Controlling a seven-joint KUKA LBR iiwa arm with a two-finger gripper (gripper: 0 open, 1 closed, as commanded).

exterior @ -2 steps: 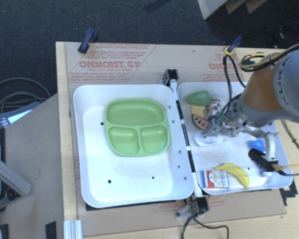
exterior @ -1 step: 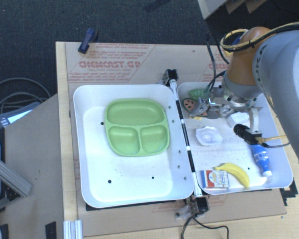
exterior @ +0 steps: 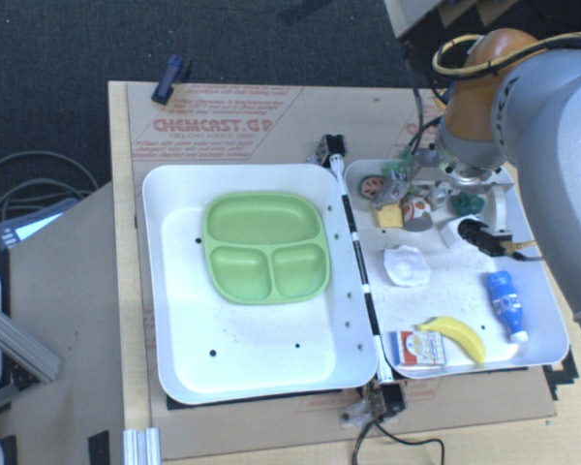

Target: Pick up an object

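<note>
At the near edge of the right bin (exterior: 554,341), a shallow white tray of smooth plastic with rounded corners, a curved yellow banana (exterior: 457,336) lies with its tip against a small flat carton (exterior: 414,349) printed in red, white and blue, which sits in the bin's near-left corner. Just beyond, along the right edge, rests a glossy blue tube (exterior: 504,301) with a white cap pointing toward the near edge. Near the bin's middle lies a soft-looking, rumpled white lump (exterior: 406,265), its material too unclear to name. Further on, toward the far-left corner, a small yellow block (exterior: 390,217) lies beside a little round disc (exterior: 372,186) in red and white. The claw (exterior: 418,201) hangs low over this far cluster, right next to the yellow block; whether it is wide or narrow cannot be told, and nothing is seen held in it. Above it rises the grey arm (exterior: 533,95) with its orange band. The left bin (exterior: 174,337), of the same white plastic, carries a matte pale-green plate (exterior: 267,246) with three moulded compartments, set toward the far edge. Both bins rest on the table (exterior: 131,163), covered with tan sheet bearing red lettering, and a small blue clip (exterior: 170,78) sits at its far-left corner.
</note>
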